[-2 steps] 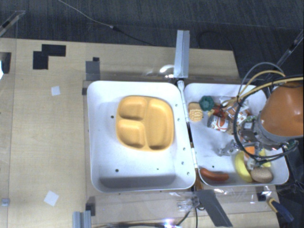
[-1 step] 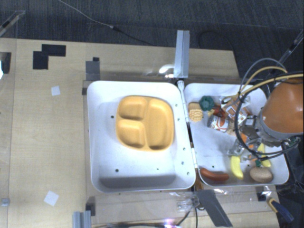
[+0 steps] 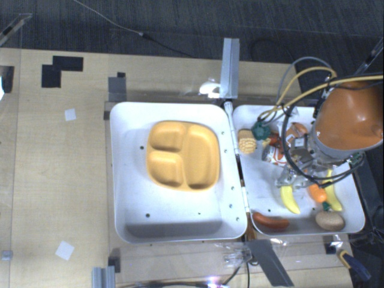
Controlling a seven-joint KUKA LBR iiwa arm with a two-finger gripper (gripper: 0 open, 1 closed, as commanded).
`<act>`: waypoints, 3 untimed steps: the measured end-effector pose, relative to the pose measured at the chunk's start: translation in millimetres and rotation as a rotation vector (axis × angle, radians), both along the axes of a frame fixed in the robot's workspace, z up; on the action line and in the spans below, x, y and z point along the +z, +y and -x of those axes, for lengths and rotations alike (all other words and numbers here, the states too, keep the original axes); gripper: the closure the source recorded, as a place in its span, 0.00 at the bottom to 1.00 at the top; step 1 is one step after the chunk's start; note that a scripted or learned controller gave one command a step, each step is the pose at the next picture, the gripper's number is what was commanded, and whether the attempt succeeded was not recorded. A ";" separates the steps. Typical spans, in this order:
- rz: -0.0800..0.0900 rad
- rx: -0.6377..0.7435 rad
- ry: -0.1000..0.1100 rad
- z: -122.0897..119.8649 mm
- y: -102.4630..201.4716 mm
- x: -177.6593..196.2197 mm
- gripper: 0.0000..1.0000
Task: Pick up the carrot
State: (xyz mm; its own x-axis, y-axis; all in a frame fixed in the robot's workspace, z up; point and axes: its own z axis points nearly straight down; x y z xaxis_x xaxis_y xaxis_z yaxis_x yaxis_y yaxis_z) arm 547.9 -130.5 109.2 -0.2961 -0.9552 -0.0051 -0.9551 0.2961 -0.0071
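Note:
The carrot [image 3: 317,192] is a short orange piece with a green top, lying in the right bin [image 3: 258,185] near its front right corner. It rests between two yellow bananas [image 3: 290,199] and just behind a brown potato [image 3: 329,221]. My gripper [image 3: 295,171] hangs low over the middle of the right bin, just left of and behind the carrot, largely hidden by the wrist and cables. Nothing can be seen held in it.
The left bin [image 3: 126,179] holds a yellow divided plate [image 3: 182,155]. In the right bin there is also a corn cob [image 3: 246,141] at the back left, a green item [image 3: 261,131], and a red sausage [image 3: 271,222] at the front. The orange wrist band [image 3: 351,116] overhangs the back right.

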 end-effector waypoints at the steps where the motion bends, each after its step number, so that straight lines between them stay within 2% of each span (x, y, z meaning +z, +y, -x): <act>1: 0.006 0.107 -0.002 23.9 -64.8 -21.2 1.00; 2: 0.003 0.450 -0.006 31.2 -71.2 -21.3 1.00; 3: 0.003 0.260 -0.001 -10.5 -45.2 16.1 1.00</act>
